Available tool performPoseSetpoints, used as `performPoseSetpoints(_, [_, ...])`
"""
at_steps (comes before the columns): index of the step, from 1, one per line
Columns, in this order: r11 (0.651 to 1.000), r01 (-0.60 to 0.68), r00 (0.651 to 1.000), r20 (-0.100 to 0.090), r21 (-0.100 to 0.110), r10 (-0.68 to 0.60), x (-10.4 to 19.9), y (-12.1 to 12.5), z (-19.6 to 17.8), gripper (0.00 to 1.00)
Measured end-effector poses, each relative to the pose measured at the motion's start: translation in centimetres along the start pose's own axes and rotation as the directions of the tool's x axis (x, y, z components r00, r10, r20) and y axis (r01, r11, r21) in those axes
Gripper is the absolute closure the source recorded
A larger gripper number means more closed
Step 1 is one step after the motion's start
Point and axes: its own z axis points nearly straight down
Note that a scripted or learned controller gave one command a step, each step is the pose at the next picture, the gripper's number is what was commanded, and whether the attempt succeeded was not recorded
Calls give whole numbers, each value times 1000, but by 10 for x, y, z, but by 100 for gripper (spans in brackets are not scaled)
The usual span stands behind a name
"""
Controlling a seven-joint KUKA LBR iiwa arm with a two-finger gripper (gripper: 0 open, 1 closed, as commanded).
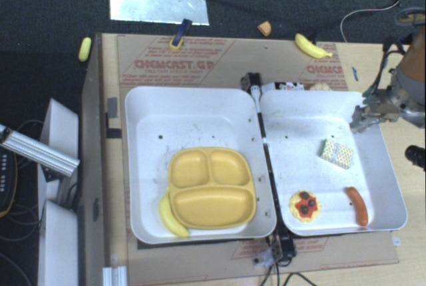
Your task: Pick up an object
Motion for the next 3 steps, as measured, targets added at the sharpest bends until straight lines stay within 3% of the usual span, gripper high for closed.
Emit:
performPoseSetpoints(1, [1000, 0, 1000, 0, 0, 0, -32, 29, 5, 100])
performPoseSetpoints(2, [1000, 1, 1000, 0, -1, -1, -32, 27, -16, 100])
performPoseSetpoints(3, [1000, 2, 1000, -1, 0, -2, -32, 28, -6, 100])
